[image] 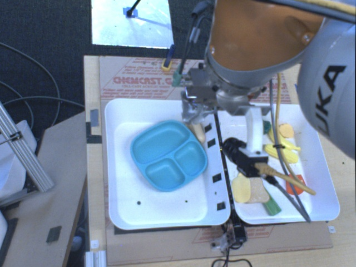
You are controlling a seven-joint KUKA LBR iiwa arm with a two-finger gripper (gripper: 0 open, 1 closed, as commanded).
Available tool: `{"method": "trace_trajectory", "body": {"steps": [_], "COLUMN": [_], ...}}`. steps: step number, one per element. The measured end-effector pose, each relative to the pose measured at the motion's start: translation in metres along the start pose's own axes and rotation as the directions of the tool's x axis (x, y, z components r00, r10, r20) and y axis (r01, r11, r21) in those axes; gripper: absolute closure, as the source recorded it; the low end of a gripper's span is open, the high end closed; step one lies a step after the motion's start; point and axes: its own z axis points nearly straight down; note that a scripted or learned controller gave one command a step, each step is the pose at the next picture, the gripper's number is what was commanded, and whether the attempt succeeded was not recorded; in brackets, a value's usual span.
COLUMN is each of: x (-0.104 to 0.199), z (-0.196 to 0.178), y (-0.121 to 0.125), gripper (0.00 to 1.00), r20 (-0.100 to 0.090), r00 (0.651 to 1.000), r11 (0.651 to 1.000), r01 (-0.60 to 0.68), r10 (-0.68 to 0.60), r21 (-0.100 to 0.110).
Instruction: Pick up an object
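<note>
My gripper (194,117) hangs over the far end of the wall where the two bins meet, just on the left bin (119,204) side. Spread or closed? I cannot tell, my own wrist blocks the look.

Closest target by far: the blue plate (167,156). It lies flat in the middle of the left bin, toward the near left from me, with its far right corner just beneath my tip. It sits askew to the bin's edges and is about as wide as it is long, so I read no real long axis. Its raised rim is the likeliest thing to grab.

Count for the left bin: one plate with three compartments.

The right bin (328,196) is busier. I make out one wooden-handled brush (286,178), whose long axis runs from the bin's middle toward its near right corner. There is also one yellow piece (282,148), one orange disc (286,130), one orange piece (296,186), one pale yellow round (241,189), one tan slice (259,193) and one green piece (272,207). They lie close together and some overlap.

With a single arm, I judge the plate's corner the shortest drop.
</note>
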Motion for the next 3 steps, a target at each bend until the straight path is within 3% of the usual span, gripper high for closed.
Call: {"method": "trace_trajectory", "body": {"steps": [1, 2, 3], "x": [-0.078, -0.109, -0.107], "z": [0.098, 0.17, 0.166], "y": [-0.003, 0.046, 0.045], "gripper": [1.0, 1.0, 0.0], "r20": [0.013, 0.012, 0.01], "r00": [1.0, 1.0, 1.0], "r11": [1.0, 1.0, 1.0], "r01": [-0.014, -0.011, -0.005], "r10": [0.014, 0.01, 0.004], "r21": [0.024, 0.02, 0.017]}}
